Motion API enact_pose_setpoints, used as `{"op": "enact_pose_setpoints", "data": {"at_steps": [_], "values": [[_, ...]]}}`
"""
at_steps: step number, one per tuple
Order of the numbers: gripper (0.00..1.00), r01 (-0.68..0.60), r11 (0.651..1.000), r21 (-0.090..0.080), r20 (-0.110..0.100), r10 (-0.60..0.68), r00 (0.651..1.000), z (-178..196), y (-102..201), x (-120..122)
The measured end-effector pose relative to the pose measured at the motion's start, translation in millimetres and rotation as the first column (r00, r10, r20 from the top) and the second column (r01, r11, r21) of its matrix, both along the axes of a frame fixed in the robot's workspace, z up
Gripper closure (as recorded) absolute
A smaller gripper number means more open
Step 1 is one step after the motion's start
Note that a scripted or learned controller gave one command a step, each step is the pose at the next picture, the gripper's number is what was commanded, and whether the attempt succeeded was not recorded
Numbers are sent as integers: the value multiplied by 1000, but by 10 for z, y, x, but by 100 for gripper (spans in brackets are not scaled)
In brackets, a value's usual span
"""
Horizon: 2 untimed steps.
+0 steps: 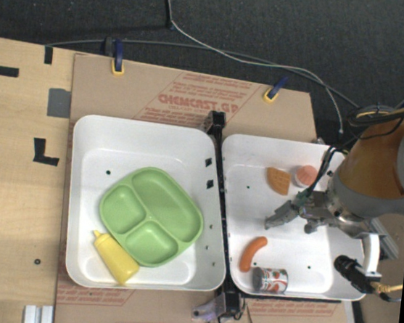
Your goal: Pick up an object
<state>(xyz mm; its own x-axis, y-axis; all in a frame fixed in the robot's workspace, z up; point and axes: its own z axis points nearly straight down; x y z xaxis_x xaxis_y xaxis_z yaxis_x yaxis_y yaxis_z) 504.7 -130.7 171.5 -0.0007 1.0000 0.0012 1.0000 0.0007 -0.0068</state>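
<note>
Worktop (8,192): light wood, with black tape marks on its left part.
Cardboard sheet (195,98): brown with red print, lying under both bins.
Clamps: a yellow clamp (117,62) and a second yellow clamp (272,93) at the sheet's far edge.
Cables (223,46): thin, crossing the dark floor beyond.

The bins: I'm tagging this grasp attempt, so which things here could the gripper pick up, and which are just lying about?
Candidates for the pick, in the right bin under the gripper:
hot dog
can
orange wedge
pink round piece

Lying about in the left bin, far from the gripper:
green divided plate
yellow bottle
</note>
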Motion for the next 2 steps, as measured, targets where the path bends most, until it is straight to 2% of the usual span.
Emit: {"op": "enact_pose_setpoints", "data": {"at_steps": [1, 2], "values": [[0, 0, 1000, 0, -2, 0, 1000, -636, 33, -62], [100, -1, 1000, 1, 2, 1, 1000, -504, 39, -51]]}}
